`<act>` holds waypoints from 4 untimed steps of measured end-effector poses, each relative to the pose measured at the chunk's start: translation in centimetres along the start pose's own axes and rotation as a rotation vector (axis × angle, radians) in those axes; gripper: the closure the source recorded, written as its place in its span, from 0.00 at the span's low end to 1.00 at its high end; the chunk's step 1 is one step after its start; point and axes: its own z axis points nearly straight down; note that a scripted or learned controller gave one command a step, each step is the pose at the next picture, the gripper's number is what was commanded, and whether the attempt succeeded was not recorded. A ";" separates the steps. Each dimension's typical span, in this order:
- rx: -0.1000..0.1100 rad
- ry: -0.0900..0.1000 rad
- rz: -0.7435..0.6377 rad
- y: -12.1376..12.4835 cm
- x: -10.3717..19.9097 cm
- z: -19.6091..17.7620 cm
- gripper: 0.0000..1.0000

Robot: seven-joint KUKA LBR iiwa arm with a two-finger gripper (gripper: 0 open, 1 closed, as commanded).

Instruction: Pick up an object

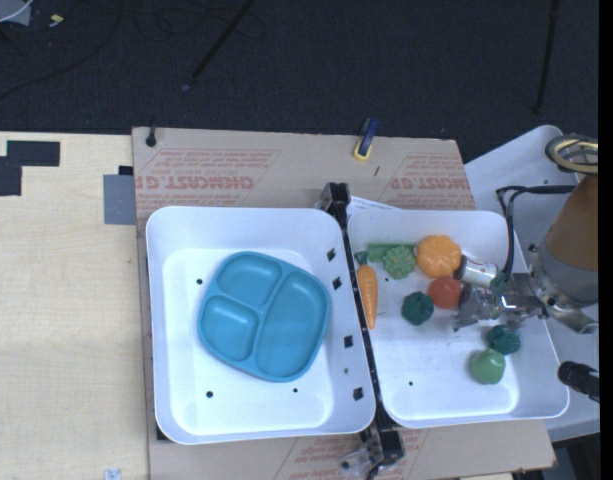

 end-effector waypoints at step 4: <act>-0.008 -0.003 0.000 -0.1 0.0 1.1 1.00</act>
